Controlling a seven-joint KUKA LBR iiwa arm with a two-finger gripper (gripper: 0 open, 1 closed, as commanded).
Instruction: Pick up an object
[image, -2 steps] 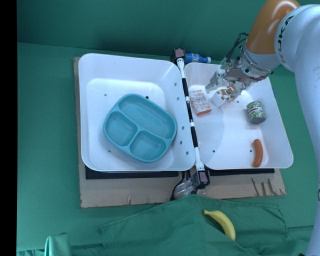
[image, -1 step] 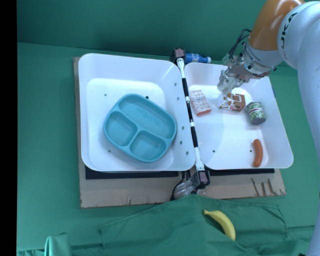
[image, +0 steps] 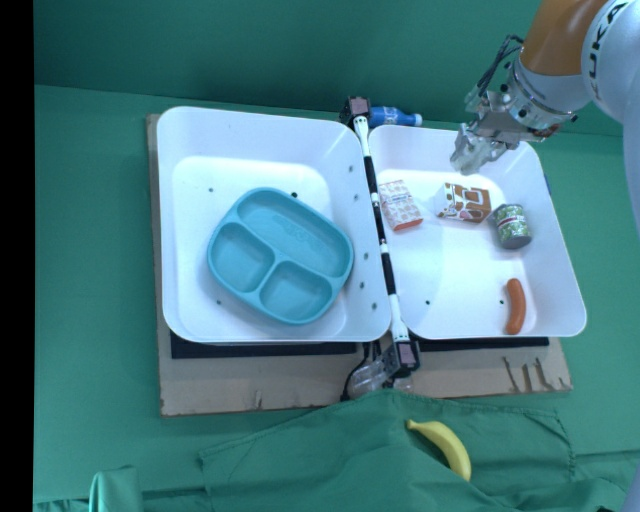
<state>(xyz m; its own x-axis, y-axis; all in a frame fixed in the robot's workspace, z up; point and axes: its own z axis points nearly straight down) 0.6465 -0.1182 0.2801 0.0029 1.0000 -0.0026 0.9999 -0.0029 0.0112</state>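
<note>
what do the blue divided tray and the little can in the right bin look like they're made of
Divided tray: probably moulded plastic, semi-gloss, judging by its uniform light blue colour, rounded compartment edges and soft highlights. Can: likely metal under a printed green label, with a paler rim at its end; too small to be sure.

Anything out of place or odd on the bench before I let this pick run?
Two things sit outside the bins: a banana lies on the green cloth in front of the bench, and a blue bottle lies on its side behind the right bin's far edge. The green can in that bin is tipped over.
</note>
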